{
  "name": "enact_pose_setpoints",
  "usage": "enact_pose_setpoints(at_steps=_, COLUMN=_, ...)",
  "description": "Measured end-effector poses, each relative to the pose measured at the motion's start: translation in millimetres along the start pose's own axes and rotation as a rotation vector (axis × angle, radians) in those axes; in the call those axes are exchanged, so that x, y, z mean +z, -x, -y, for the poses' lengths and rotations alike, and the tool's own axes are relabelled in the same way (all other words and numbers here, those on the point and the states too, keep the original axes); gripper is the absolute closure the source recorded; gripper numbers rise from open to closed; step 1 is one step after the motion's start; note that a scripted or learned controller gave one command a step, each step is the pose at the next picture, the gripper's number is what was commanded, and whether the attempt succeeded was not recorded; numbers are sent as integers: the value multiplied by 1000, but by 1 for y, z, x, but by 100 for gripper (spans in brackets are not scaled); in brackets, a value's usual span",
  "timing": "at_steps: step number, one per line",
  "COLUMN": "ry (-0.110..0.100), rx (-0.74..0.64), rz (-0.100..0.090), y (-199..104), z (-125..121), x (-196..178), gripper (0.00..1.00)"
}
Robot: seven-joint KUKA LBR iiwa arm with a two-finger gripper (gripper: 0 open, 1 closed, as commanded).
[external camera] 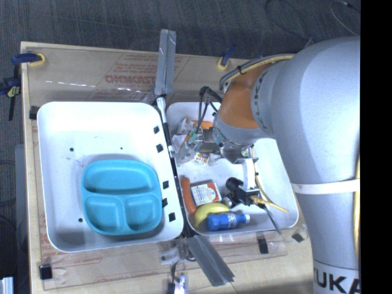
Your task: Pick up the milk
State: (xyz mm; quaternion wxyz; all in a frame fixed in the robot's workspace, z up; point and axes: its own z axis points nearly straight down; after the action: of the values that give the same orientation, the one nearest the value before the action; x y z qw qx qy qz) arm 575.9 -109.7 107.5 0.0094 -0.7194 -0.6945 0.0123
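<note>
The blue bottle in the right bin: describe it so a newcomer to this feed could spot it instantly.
Start at the right white bin, beside the bin holding the blue divided tray. Go to that bin's near edge: the blue bottle lies on its side there, white cap pointing right. The yellow banana-like fruit touches it from above; the bottle is the bin's only blue item.

The grey arm [318,103] reaches in from the right — its orange-banded wrist [239,106] bent downward.
</note>
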Motion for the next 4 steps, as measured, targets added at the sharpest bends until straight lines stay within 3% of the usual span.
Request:
enact_pose_setpoints(at_steps=1, ry=-11, rx=-25, rz=-31, y=-20, z=-2, x=-8, gripper=100)
enact_pose_setpoints(at_steps=2, ry=-7, rx=-15, rz=-20, y=-11, z=-2, x=-11, gripper=0)
enact_pose_setpoints(at_steps=3, ry=4, rx=140, rz=-13, y=36, z=-65, x=19, gripper=0)
enact_pose_setpoints(at_steps=4, ry=8, rx=156, rz=-6, y=21, z=-77, x=18, gripper=0)
